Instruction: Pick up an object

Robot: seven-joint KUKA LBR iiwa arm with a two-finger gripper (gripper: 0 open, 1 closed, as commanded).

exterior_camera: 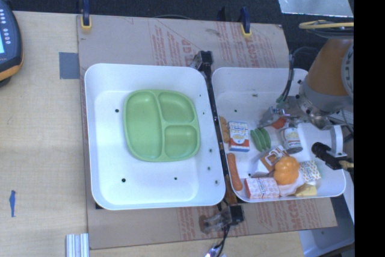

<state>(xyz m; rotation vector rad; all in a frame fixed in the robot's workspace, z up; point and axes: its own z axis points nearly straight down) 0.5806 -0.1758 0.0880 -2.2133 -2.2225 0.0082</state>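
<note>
camera view: the arm (328, 78) reaches in from the right, its orange band above the right bin (252, 78). the jaws (278, 112) sit low over the middle of that bin, above the pile of small items; whether they are open or closed cannot be told, and nothing can be seen between them.

just below the jaws lies a small can (293, 139), tilted. to the lower left of the jaws is a green ribbed piece (261, 139), and further left a little white carton (239, 135) with an orange picture on it. well below the jaws sits an orange (286, 170), touching a small box (273, 158) on its upper left. below and left of the orange lies a pink and white pack (261, 188). a patterned packet (310, 171) is just right of the orange, and a pale yellow piece (305, 191) lies beneath that packet. along the bin's left wall, far left and below the jaws, runs an orange stick (233, 171), likely a carrot.

far left of the jaws is the left bin (96, 129), holding a green plate (161, 125) with three compartments, lying flat near its middle. both bins rest on a cardboard sheet (156, 39) on the tabletop (36, 147), held at the far edge by two clamps (85, 14). a dark and yellow device (9, 39) lies at the tabletop's far left edge.
</note>
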